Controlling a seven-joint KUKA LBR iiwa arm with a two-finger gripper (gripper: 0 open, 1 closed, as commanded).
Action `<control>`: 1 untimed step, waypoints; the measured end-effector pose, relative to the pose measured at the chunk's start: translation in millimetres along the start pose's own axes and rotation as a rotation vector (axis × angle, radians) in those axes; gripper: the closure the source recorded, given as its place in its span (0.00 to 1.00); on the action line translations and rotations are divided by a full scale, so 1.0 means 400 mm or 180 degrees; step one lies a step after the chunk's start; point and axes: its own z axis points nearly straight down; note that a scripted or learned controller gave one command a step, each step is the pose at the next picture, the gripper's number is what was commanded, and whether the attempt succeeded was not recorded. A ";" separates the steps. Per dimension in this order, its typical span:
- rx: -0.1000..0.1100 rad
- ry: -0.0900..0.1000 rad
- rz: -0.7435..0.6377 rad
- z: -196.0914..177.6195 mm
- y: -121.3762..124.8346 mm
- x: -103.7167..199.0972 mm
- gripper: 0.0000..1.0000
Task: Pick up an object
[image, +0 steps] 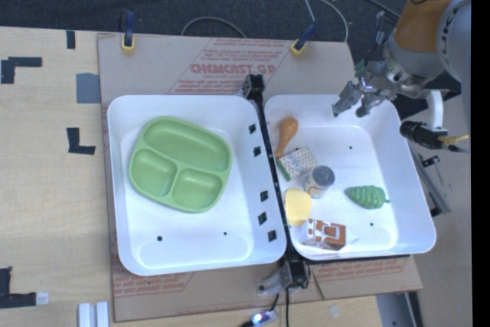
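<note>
Starting at the bottom of the frame, a brown-and-white patterned packet (327, 233) lies against the lower wall of the right bin (406, 188), just below a yellow block (298, 205). A little higher sit a small grey-capped can (320, 179) and a checkered sachet (298, 161), touching or nearly so, with a green bunch of toy grapes (367, 197) apart from them toward the right. Higher again, an orange carrot-shaped piece (285, 133) lies with its long axis running from upper right to lower left, close to the divider between the bins. The left bin (122, 165) holds a green divided plate (181, 163). At the upper right of the frame the gripper (354, 105) hangs over the top rim of the right bin with its fingers spread apart and nothing between them. No object has been picked yet. Every candidate lies below and left of the gripper in the frame; the carrot looks nearest, the grapes more directly below, so the coming move probably runs downward in the frame into the bin.
</note>
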 end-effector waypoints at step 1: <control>0.0006 0.0001 0.0000 -0.123 0.003 0.001 1.00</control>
